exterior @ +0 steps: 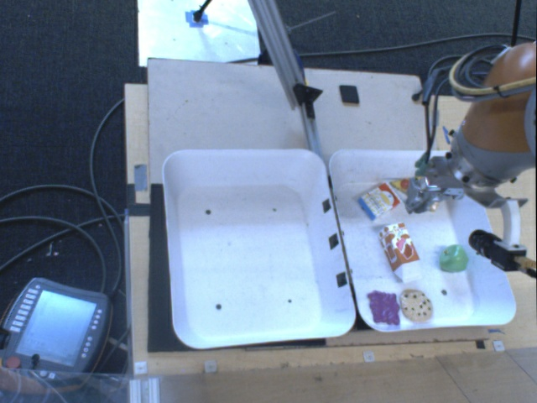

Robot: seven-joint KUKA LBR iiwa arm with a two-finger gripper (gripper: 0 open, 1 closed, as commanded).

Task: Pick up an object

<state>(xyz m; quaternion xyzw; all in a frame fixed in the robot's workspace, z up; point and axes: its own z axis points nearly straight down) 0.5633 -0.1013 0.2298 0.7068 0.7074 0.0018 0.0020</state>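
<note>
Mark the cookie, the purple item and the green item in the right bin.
cookie (pixel 415 306), camera view, centre of its top face.
purple item (pixel 384 307), camera view, middle of it.
green item (pixel 454 259), camera view, its rounded top.

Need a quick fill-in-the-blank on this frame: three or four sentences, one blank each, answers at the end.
1. All the loose items lie in the ____ shallow white bin of the camera view.
2. The small round green object sits to the right of the red-and-white ____.
3. The flat purple piece lies beside the round brown ____ near the bin's front edge.
4. The two-finger gripper hovers next to the blue, white and orange ____.

Answers: right; carton; cookie; packet
</note>
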